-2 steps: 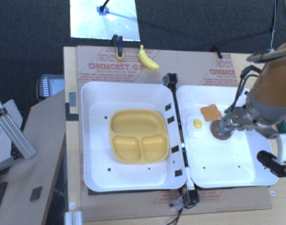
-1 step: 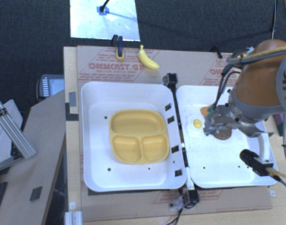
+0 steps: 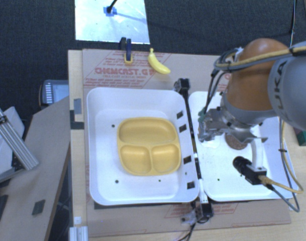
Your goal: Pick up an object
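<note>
A yellow divided plate lies flat in the middle of the left bin. My gripper hangs low over the left part of the right bin, close to the divider between the bins. Just to its right, a small brown round object rests on the right bin's floor, partly hidden under the wrist. I see nothing held in the gripper.
A yellow banana and a yellow-and-black clamp lie on the cardboard behind the left bin. Black clips line the divider. A black cable plug hangs from the arm over the right bin.
</note>
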